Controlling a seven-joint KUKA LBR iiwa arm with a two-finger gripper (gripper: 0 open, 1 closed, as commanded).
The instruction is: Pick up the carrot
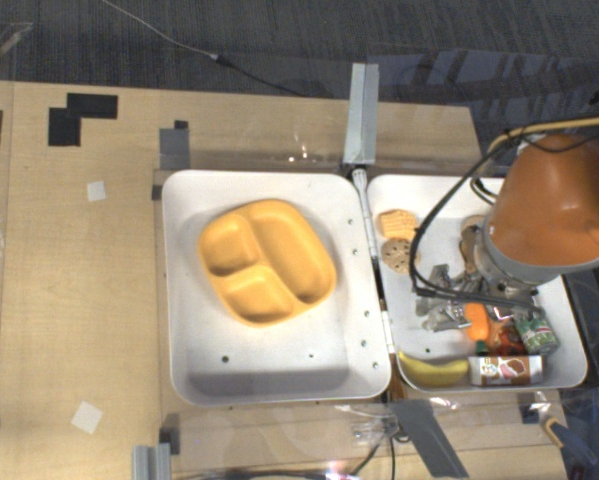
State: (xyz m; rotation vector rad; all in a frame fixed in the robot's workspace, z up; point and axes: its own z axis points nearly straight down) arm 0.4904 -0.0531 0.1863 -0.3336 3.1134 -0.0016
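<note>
Here, at the left of the frame, the desk (69,298) lies bare apart from some taped squares and black marks. The left bin (189,368) holds a yellow tray (267,261) with three wells, set slantwise in the middle, probably as a drop-off place for picked items. The right bin (569,363) carries the clutter: two biscuits (397,238) near its upper left corner, a banana (434,370) along its lower edge, and a small box (507,369) just right of the banana. The carrot (478,321) shows as a small orange patch in the lower middle of this bin, partly covered. The tool (457,306) hangs right over it, reaching in from the right under the arm's orange band (554,208), which suggests a grasp is being tried. Whether the tool is spread or clenched I cannot tell: cables and metal parts tangle there, and the arm hides much of the bin behind it. A green-and-red thing (532,336) beside the carrot is too cramped to name.
</note>
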